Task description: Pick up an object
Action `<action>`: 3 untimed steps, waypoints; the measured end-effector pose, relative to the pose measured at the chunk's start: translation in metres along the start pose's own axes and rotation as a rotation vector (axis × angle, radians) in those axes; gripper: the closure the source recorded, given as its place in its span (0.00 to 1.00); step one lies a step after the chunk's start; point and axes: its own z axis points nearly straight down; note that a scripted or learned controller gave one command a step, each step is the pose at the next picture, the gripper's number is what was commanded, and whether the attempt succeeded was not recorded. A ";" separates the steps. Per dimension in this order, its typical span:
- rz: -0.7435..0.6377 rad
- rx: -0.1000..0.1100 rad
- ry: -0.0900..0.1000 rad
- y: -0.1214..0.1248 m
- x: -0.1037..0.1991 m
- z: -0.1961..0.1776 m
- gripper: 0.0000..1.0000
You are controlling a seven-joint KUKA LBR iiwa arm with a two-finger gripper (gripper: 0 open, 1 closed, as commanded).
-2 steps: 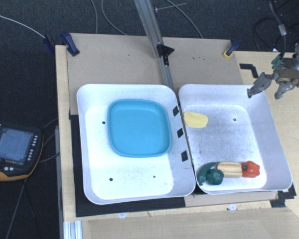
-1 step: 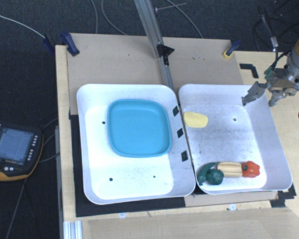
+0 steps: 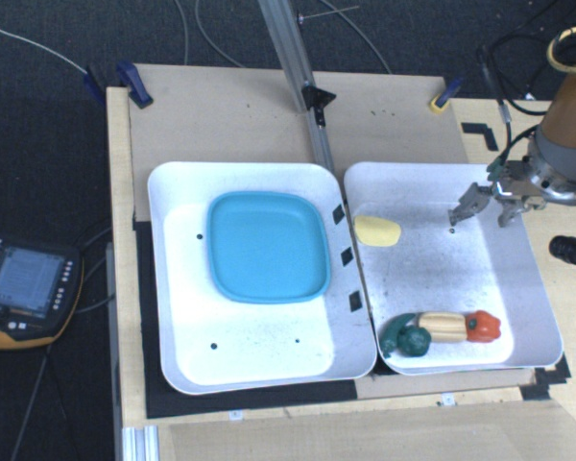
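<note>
Fingers (image 3: 468, 205) of our gripper (image 3: 490, 206) spread open, holding nothing, at three o'clock over the right bin (image 3: 533, 286), yellow object (image 3: 377, 230) toward nine.

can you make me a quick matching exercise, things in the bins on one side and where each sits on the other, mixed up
Things:
1. blue plate
2. yellow piece
3. green piece
4. gripper

Places:
A. near edge of the right bin, at the left end of a row
B. above the right bin's far right part
C. middle of the left bin
D. right bin, against its left wall

Pairs: 1-C, 2-D, 3-A, 4-B
</note>
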 end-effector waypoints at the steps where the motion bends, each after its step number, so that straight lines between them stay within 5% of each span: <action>1: 0.000 -0.001 0.000 0.000 -0.002 0.042 0.00; 2: 0.000 -0.007 -0.001 0.001 -0.002 0.029 1.00; 3: 0.000 -0.010 -0.003 0.000 -0.010 -0.017 1.00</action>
